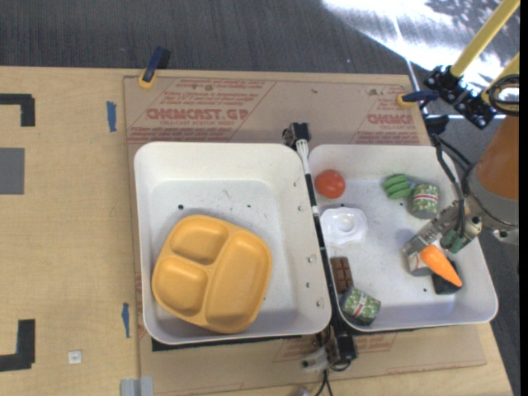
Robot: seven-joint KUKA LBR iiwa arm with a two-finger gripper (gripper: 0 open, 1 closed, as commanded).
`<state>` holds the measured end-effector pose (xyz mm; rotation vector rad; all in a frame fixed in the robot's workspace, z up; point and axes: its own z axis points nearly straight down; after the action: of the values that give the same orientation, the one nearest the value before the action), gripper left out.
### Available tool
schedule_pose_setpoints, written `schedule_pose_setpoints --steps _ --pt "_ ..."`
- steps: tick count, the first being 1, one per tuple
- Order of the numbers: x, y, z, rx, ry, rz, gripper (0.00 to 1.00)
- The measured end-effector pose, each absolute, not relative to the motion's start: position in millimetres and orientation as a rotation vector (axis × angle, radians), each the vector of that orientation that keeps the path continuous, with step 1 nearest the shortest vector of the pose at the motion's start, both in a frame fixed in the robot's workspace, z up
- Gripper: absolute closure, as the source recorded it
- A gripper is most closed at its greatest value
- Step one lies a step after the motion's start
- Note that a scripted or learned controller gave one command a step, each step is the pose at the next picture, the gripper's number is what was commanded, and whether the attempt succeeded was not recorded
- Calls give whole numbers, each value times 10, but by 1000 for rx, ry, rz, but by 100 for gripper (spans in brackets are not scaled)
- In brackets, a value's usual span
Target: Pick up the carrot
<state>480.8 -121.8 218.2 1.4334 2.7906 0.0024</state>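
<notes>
The carrot point(440, 264) lies at the lower right of the frame, in the right bin point(478, 308), its orange body slanting down toward a dark end near the bin's right wall. It looks like a small, light toy: stiff, smooth and tapered, so probably apt to slip out along its length; a hold across the thicker middle seems safest. The tool point(436, 242) hangs just above and to the left of the carrot, touching or nearly so; whether it is spread or closed, or has the carrot, I cannot tell. Further left in the bin are a white cup point(341, 225), a red ball point(330, 183) and green items point(396, 186). The left bin point(157, 172) carries a yellow tray point(211, 272).
</notes>
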Motion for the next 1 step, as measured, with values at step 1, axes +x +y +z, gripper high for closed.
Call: schedule_pose_setpoints --steps 1 --pt "4791 -1450 1144 1245 2884 0 100"
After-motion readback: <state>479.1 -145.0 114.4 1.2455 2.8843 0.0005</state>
